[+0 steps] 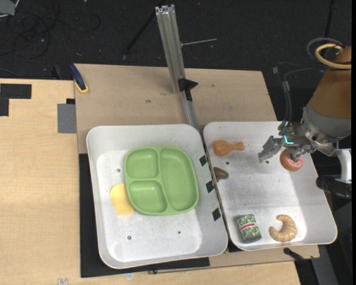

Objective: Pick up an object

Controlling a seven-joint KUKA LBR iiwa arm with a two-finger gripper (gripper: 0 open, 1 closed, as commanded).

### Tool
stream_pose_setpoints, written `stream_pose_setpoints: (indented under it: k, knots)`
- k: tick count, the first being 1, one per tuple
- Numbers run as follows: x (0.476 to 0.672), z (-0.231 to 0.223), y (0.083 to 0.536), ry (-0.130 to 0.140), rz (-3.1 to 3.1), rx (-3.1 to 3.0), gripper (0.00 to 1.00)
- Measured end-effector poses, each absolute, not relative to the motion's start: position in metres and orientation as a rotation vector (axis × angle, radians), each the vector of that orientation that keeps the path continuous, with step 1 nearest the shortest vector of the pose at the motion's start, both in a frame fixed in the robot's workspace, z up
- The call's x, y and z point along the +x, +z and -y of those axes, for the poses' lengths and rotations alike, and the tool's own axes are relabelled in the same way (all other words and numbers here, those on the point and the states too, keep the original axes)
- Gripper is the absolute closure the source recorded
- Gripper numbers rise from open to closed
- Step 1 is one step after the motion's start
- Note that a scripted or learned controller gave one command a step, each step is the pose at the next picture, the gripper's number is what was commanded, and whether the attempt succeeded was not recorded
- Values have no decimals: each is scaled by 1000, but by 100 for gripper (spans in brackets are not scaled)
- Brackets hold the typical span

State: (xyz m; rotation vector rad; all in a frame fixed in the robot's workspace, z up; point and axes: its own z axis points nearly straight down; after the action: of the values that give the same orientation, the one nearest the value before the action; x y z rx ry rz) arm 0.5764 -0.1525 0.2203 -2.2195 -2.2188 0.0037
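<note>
Red-orange, round and small, a tomato-like fruit (292,161) is sitting near the right wall of the right bin (258,200), and the gripper (283,149) is hanging just over it. One grey finger (270,149) is showing to the left of the fruit, apart from it; the other is hidden by the wrist, so whether the gripper is spread or clenched cannot be told, and nothing is showing between its fingers.

Risks, as judged from this position: the fruit is lying close to the bin wall, so a closing finger may be striking the rim instead of sliding down beside it. Being round, the fruit may be rolling away under a glancing touch. The visible finger is sitting off to one side, so a close here may be catching air.

Contents, right bin: a chicken drumstick (227,148) toward the far left corner, a small brown piece (220,173) just beside the left wall, a green can (247,228) lying near the front edge, and a croissant (284,228) just beside it toward the right.

Contents, left bin (107,230): a green divided plate (161,180) lying flat in the middle, all three compartments bare, and a yellow lump (121,199) touching its left edge, partly tucked under it.
</note>
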Motion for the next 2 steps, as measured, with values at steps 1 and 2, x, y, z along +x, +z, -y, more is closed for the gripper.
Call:
stream_pose_setpoints:
  k: [1,2]
  knots:
    - [577,153,221,1,2221,-2221,0]
    - [573,151,157,8,2216,-2216,0]
